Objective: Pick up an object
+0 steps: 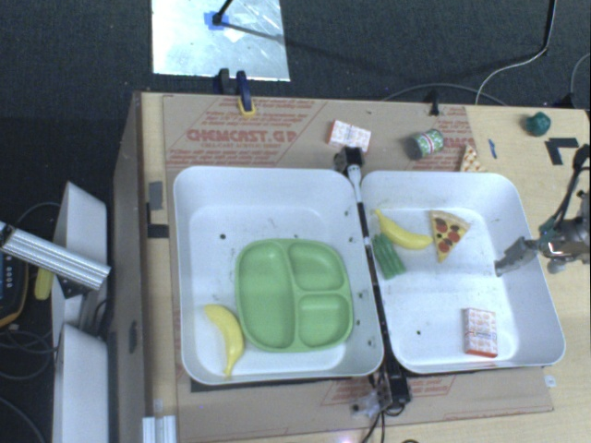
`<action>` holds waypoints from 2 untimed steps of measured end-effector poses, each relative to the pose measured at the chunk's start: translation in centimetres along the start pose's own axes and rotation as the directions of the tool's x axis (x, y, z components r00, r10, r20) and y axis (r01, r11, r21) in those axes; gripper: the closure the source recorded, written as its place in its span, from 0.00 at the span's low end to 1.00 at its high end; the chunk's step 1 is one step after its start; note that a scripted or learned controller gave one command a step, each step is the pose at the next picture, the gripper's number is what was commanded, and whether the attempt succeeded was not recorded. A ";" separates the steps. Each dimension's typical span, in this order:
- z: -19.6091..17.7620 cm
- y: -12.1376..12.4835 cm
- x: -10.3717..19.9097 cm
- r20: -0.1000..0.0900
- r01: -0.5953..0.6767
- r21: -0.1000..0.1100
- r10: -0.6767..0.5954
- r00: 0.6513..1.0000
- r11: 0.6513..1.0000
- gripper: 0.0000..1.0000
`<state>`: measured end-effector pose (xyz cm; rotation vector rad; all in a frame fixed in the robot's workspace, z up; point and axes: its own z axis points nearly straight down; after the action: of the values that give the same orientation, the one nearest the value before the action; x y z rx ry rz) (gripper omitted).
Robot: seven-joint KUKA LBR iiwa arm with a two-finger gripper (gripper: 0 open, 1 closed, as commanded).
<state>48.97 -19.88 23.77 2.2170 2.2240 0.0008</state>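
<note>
From my remote seat I read this as the approach: banana and pizza lie left of my hand, whose grip I cannot tell, so next it must travel left and descend.

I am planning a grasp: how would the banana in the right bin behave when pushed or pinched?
The banana looks like smooth moulded plastic, so probably stiff, light and somewhat slippery. Its curved body may pivot if pushed at one end. It touches the green piece, which would likely shift too.
</note>
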 end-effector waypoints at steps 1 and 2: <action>6.3 5.7 5.4 -0.001 0.001 0.001 -0.001 1.000 1.000 0.00; 15.5 16.4 5.1 -0.001 0.001 0.002 -0.001 1.000 1.000 0.00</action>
<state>65.40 -14.74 8.27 2.2173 2.2274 -0.0005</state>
